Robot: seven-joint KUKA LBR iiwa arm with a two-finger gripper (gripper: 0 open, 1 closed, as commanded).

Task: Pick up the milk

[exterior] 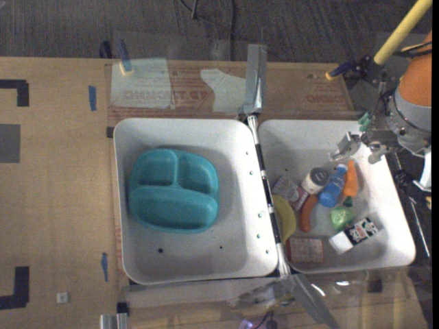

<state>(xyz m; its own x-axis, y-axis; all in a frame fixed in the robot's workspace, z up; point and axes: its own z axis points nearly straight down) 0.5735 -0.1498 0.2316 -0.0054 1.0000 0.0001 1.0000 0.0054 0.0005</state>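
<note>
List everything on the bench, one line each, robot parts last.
left bin: 1, white, left half of the bench.
right bin: 1, white, beside the left bin.
divided plate: 1, teal, three compartments, in the left bin.
milk carton: 1, white with black patches, lying near the right bin's near right corner.
blue bottle: 1, blue, middle of the right bin.
white bottle: 1, white with dark cap, left of the blue bottle.
carrot: 1, orange, right of the blue bottle.
green item: 1, green, above the milk carton; kind unclear.
yellow item: 1, yellow, right bin's left wall.
arm: 1, grey and orange, right edge.
claw: 1, grey, over the right bin's far side.
</note>
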